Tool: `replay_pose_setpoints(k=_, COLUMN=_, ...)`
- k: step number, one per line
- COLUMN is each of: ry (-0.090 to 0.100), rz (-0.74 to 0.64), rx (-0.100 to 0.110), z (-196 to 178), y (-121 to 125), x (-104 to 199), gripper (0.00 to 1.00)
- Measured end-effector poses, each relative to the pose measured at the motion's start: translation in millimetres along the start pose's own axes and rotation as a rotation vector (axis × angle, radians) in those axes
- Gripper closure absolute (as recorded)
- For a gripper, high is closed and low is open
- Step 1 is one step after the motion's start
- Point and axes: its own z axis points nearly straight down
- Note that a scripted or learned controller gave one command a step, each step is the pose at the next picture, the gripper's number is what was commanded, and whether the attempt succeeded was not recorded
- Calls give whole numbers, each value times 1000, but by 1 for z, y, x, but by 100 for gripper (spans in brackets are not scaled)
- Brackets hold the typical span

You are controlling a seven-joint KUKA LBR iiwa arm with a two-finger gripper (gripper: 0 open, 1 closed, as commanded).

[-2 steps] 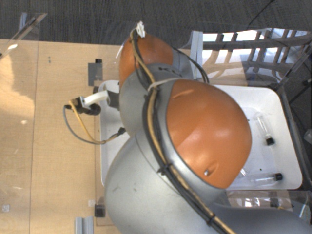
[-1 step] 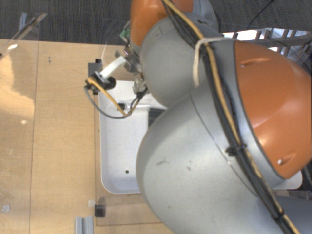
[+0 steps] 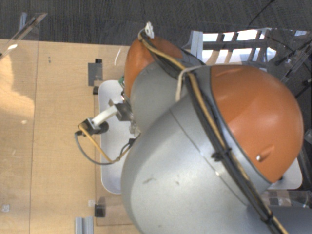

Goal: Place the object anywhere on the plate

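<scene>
The grey arm, with its orange shells and a cable bundle running along it, takes up the centre and right of the frame. It covers most of a white bin, whose rounded left end shows at centre left on the pale wooden tabletop. Whether its grip is apart or together cannot be told (nor where the object and plate lie beneath it). Small black clips sit near the bin's upper and lower ends. Dark carpet runs along the top.
</scene>
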Motion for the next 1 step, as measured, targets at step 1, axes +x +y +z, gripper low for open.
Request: replay_pose_setpoints(k=1, ry=17, rz=25, rx=2, z=57, y=-11, x=-79, gripper=100)
